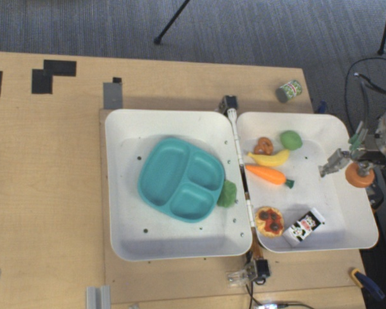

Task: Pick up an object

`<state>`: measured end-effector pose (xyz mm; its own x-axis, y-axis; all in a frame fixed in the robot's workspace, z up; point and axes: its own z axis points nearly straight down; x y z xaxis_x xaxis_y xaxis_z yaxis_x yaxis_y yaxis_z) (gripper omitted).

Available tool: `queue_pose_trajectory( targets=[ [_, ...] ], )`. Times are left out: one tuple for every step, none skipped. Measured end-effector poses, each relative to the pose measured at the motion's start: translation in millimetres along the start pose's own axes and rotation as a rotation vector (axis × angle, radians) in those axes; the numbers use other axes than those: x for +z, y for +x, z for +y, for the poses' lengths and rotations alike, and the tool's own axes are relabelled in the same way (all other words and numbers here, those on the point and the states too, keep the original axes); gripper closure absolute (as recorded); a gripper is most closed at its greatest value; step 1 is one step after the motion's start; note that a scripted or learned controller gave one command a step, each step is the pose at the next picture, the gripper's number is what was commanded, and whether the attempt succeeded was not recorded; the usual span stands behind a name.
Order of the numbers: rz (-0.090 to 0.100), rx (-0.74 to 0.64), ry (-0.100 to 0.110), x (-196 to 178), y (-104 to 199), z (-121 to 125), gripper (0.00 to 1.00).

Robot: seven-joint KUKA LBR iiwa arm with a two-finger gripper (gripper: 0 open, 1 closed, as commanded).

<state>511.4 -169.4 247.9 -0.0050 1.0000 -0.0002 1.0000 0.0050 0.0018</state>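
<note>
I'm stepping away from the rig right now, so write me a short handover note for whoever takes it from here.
Gripper: over the right side of the right bin, nothing visible between its fingers; open or shut can't be told.
Right bin: carrot, banana, green round fruit, small brown item, mini pizza, black-and-white carton.
Left bin: teal divided plate, green leafy piece at its right edge.
Done: nothing picked yet.
Left: grasp and lift one object.

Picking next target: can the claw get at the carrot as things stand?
Probably yes. The carrot lies in the right bin, the banana just above it, with bare floor between it and the claw.
</note>
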Motion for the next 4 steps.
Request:
queue_pose_trajectory(
  targets=[
    [-0.004, 0.002, -0.014, 150, 78, -19, 0.00],
    [-0.007, 0.001, -0.022, 155, 45, -10, 0.00],
    [-0.007, 0.001, -0.020, 156, 71, 48, 0.00],
    [-0.002, -0.002, -0.008, 152, 75, 99, 0.00]
  ],
)
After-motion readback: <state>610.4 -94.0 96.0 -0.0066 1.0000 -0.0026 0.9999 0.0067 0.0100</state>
